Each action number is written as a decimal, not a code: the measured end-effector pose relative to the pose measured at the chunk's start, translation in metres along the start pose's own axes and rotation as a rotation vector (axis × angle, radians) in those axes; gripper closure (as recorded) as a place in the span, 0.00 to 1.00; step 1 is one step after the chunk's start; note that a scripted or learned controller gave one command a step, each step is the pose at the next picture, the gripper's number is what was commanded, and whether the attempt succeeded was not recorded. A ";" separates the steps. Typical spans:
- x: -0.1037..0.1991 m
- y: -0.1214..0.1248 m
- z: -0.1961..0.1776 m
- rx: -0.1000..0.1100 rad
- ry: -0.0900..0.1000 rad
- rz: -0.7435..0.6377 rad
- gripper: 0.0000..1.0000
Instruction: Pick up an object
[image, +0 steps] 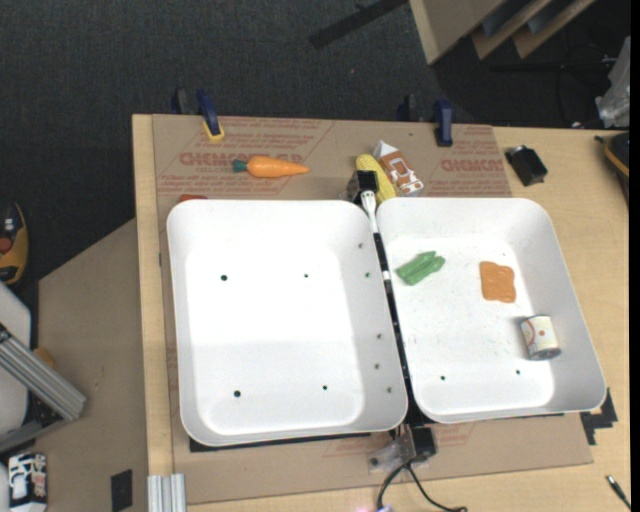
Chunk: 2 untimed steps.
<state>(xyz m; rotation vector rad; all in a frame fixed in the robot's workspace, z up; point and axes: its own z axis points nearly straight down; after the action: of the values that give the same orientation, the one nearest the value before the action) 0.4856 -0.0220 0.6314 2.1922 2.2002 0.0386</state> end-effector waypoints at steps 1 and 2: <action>0.000 0.001 -0.011 -0.005 -0.001 0.000 1.00; 0.000 0.002 -0.021 -0.010 -0.002 0.000 1.00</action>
<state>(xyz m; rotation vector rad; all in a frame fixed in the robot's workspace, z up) 0.4867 -0.0218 0.6529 2.1863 2.1945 0.0477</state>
